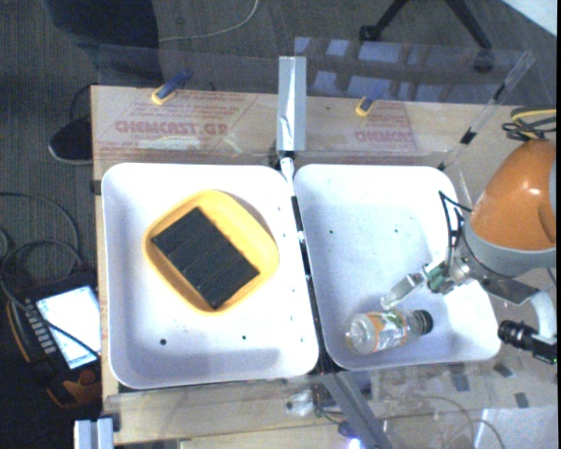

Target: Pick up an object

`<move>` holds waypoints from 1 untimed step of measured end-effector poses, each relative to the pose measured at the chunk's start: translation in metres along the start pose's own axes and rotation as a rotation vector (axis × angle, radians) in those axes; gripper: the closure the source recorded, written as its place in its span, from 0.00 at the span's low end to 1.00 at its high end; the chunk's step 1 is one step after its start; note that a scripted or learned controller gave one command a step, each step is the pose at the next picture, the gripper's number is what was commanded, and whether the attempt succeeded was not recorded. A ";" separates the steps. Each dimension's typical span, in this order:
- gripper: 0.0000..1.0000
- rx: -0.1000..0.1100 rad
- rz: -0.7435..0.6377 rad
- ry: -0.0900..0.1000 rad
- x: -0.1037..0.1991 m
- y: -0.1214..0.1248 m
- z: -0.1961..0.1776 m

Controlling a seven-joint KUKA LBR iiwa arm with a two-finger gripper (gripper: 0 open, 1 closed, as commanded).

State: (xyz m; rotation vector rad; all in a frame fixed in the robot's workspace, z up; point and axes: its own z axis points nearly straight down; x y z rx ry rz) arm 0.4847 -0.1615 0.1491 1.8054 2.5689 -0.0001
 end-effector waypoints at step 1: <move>0.00 -0.009 0.052 -0.006 0.043 0.018 0.058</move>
